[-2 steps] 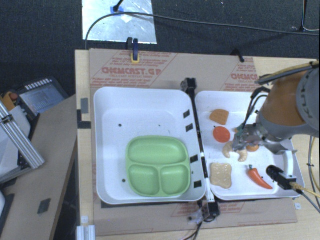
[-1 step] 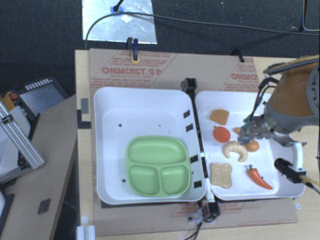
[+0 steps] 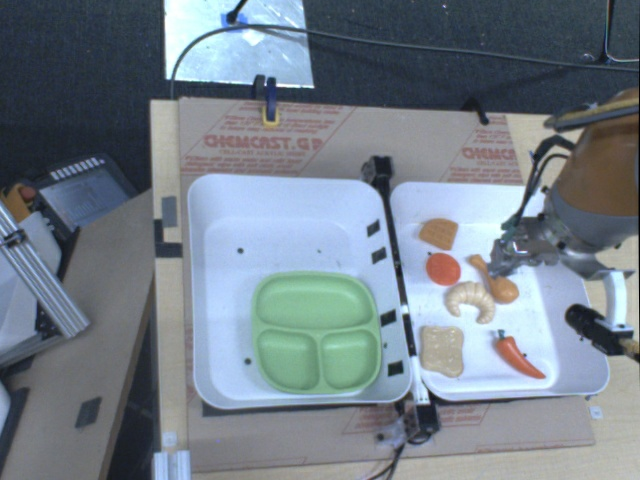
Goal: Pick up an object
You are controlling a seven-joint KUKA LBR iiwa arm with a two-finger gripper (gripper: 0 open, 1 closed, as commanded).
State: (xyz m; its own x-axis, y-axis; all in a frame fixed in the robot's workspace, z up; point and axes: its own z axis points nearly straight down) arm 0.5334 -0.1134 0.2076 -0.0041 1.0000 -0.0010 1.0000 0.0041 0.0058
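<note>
Reaching from right, gripper (image 3: 510, 255) low over right bin (image 3: 575, 373) beside carrot (image 3: 494, 280); grip state unclear.

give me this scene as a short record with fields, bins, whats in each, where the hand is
left bin: holds a green divided plate with three compartments
right bin: holds six food pieces
food: orange-brown chunk, red tomato, croissant, cracker, red chili pepper, orange piece by the hand
hand: low over the right bin, at the orange piece
grasp: cannot tell from this view
arm: enters from the right side of the view
</note>
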